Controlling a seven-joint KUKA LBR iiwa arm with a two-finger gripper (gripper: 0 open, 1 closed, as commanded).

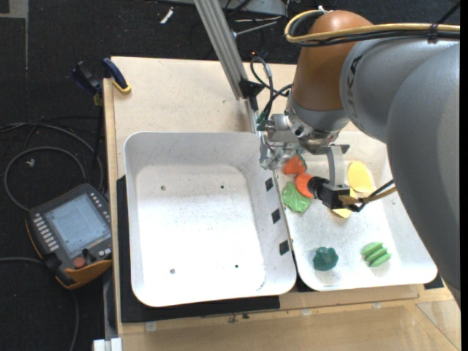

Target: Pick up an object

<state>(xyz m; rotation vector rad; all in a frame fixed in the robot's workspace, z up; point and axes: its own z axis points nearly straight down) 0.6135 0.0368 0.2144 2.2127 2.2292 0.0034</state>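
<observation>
Gripper (276,154) sits over the right bin (347,232) near its left wall, beside an orange toy (294,166); can't tell its grip state.

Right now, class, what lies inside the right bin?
In the right bin: an orange piece, a light green piece beside it, a yellow piece, a dark green lump and a ridged green piece. The arm covers the bin's far end, so anything there is hidden.

Toys (325,258) in right bin (351,232)
</observation>
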